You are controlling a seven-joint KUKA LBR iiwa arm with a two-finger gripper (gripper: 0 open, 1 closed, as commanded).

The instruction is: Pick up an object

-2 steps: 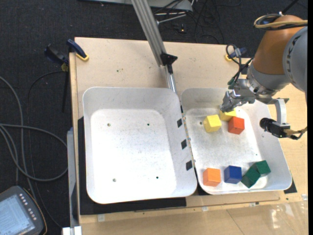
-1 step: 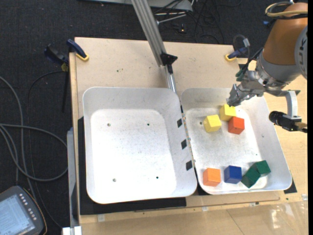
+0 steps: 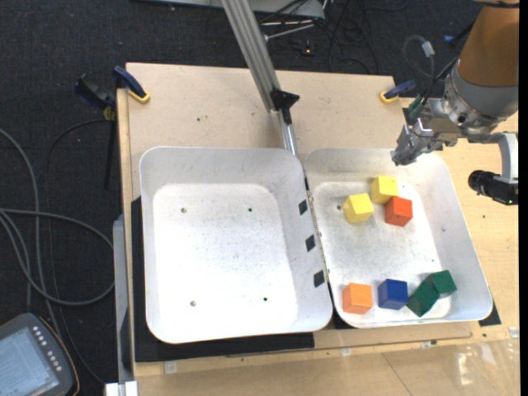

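Up at the top right, the arm (image 3: 487, 52) reaches in over the surface (image 3: 214, 110). Its gripper (image 3: 407, 153) hangs above the far edge of the right bin (image 3: 462, 246). It is too small and dark to tell how the gripper is set, and no block shows in it.

The blocks all lie in the right bin. Two yellow blocks sit near the top: one yellow block (image 3: 384, 189) is just below the gripper, and the other yellow block (image 3: 358, 208) is to its left and a bit lower. A red-orange block (image 3: 398, 211) sits just beside them, touching the first yellow one. Along the near edge sit an orange block (image 3: 357, 298), a blue block (image 3: 393, 294), and two green blocks (image 3: 432, 292) pressed close together in the corner.

The left bin (image 3: 165, 238) sits right beside the right bin, and their edges touch. A grey metal pole (image 3: 252, 44) slants down to the place where the two bins meet.
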